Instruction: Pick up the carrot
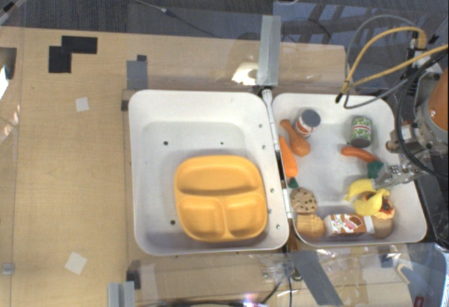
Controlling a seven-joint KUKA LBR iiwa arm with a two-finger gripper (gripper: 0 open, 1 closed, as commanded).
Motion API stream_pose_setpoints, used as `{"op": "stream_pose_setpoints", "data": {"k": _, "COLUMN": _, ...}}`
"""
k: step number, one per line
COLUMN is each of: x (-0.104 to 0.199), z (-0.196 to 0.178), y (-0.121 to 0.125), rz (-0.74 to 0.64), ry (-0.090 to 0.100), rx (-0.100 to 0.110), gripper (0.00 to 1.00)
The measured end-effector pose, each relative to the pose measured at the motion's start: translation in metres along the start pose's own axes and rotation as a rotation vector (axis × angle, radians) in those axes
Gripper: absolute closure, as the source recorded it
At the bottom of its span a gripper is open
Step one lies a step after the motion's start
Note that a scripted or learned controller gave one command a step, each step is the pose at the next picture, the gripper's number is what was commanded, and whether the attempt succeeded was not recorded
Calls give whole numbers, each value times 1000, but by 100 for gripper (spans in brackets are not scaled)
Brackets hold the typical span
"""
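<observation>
Meanwhile, gripper [390,174] low at right bin's [403,123] far-right side, finger state unreadable, well apart from carrot [288,157] hugging left wall — risks grabbing nearby sausage [359,153] or banana [362,190] instead.

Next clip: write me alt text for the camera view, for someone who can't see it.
The gripper hangs over the right bin, across it from the carrot, which lies along that bin's left wall among other toy foods. The left bin holds a yellow divided tray.
</observation>
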State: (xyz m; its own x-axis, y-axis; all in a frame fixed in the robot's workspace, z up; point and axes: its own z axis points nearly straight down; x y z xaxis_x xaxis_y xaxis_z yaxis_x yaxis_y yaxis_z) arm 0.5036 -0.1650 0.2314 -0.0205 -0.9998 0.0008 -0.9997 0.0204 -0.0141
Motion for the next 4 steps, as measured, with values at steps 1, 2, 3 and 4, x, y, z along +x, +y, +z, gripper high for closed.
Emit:
{"op": "stream_pose_setpoints", "data": {"k": 1, "x": 41, "z": 47, "y": 16, "rz": -529, "ry": -6, "rx": -10, "gripper": 100}}
{"op": "stream_pose_setpoints", "data": {"k": 2, "x": 25, "z": 80, "y": 17, "rz": -816, "ry": -8, "rx": -9, "gripper": 100}}
{"op": "stream_pose_setpoints", "data": {"k": 3, "x": 2, "z": 73, "y": -9, "rz": -1098, "ry": -9, "rx": -6, "gripper": 100}}
{"op": "stream_pose_setpoints", "data": {"k": 4, "x": 39, "z": 107, "y": -2, "rz": -1269, "ry": -5, "rx": -3, "gripper": 100}}
